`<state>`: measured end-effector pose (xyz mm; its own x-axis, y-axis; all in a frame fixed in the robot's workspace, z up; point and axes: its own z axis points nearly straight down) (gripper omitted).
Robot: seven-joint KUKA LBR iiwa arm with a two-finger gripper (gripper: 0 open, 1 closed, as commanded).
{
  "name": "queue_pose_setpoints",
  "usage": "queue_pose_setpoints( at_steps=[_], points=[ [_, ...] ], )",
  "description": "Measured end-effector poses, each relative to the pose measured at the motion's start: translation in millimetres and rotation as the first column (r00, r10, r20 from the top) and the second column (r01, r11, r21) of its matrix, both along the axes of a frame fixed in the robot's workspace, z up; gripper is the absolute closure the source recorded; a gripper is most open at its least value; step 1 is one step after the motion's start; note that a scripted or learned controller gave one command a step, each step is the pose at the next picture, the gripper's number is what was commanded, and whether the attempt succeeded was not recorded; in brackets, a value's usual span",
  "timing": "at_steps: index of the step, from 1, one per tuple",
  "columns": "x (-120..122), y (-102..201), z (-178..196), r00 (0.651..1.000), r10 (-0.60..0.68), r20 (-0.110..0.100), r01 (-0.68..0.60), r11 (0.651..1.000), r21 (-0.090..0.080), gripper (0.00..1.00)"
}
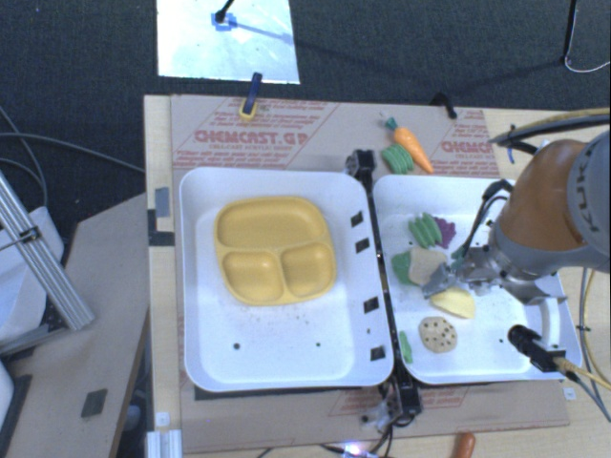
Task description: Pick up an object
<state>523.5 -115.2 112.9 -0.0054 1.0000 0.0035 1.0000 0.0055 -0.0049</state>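
Pale yellow wedge (454,302) lying long-axis left-right in right bin (535,365), pincer (447,281) just above, finger state unclear

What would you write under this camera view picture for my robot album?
Robot arm's end effector reaches among toy foods in the right bin, near a yellow piece; a yellow divided tray sits in the left bin.
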Motion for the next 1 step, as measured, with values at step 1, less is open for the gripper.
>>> queue_pose_setpoints(
  at_steps=[1],
  points=[
    [64.0,0.2,-25.5,1.0,0.001,0.014,-0.001,1.0,-0.003,0.0]
  ],
)
